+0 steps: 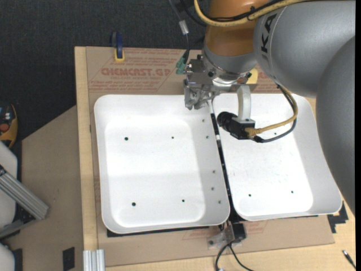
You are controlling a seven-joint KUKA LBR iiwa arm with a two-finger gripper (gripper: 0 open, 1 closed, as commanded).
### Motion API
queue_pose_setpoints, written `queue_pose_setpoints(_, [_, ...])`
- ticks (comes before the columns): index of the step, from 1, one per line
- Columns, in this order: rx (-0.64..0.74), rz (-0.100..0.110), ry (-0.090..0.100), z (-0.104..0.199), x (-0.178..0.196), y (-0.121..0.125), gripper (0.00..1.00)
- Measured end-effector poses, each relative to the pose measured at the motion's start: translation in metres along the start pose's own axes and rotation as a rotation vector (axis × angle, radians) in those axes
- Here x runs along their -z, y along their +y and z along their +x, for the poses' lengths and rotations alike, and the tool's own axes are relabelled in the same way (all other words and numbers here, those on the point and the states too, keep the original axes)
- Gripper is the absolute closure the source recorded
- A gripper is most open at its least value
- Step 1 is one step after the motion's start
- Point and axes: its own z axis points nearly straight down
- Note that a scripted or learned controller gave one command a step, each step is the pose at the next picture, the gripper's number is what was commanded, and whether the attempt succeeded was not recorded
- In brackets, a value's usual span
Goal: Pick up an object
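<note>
Locating the object to be picked: I cannot tell from this view where it lies. The gripper [197, 99] hangs at the far right corner of the left bin [107, 168], over its rim and close to the seam between the two bins. Whether it is apart or together, I cannot tell; nothing can be seen held in it.

Containers: two shallow white bins, side by side and touching along a dark seam. The left bin's floor shows four dark dots [126, 139], set roughly in a rectangle, and three smaller marks [214, 172] up its right wall. The right bin [316, 202] shows two dark dots [249, 195] near its front. Its far side and right side are covered by the grey arm [316, 44].

Fittings on the arm: one orange band [237, 4] above the wrist; one grey bracket [244, 103] carrying one black cylindrical unit [232, 124], which hangs above the right bin's far left part; one yellow-and-black cable [279, 127] looping from that unit back to the arm.

Surroundings: both bins sit on a printed brown board [141, 69] on the desk. One blue clamp [118, 45] grips the board's far edge. One small black fitting [234, 233] with a lead sits at the board's front edge, below the seam.
</note>
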Motion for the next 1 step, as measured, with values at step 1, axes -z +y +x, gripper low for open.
queue_pose_setpoints(1, [-0.002, -0.009, 0.001, 0.0040, 0.0303, -0.0207, 1.00])
